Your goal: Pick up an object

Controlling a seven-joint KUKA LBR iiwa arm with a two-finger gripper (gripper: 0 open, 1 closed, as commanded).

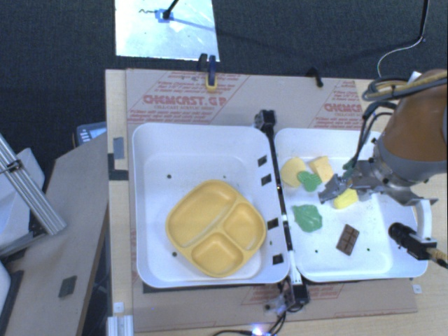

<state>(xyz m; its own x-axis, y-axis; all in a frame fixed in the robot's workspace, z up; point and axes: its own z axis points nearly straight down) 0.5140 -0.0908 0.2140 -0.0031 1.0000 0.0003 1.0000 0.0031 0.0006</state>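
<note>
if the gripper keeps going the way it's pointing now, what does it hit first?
Probably the small green piece, directly left of the gripper in the right bin; the yellow pieces lie just beyond. A yellow block sits beside the fingers. Height is unclear from this slant.

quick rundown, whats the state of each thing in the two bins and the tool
yellow divided tray: flat in the left bin, right side up, compartments bare
yellow pieces: two, lying close together in the right bin
small green piece: lying against the yellow pieces
larger green piece: lying loose, apart from the others
brown block: lying flat, alone
yellow item: right at the tool, grip unclear
</note>
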